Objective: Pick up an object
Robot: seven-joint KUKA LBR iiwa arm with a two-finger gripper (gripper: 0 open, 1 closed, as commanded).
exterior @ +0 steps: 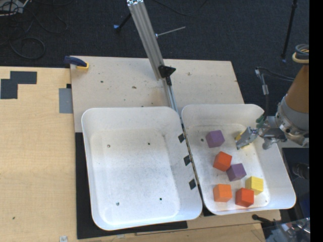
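We see the gripper [246,138] over the right bin [282,185], fingers spread, nothing between them. Nearest target – purple cube [215,138], just to its left, sitting apart from the red cube [222,161]. We judge it light, rigid, likely foam or wood, not fragile – best pinched across two flat opposite faces; the clustered ones lower in the bin look harder

Six small blocks lie loose in the right bin [275,198]: a purple block [215,138], a red-orange block [222,161], a second purple [236,172], an orange [222,192], a red [245,197] and a yellow [255,184].
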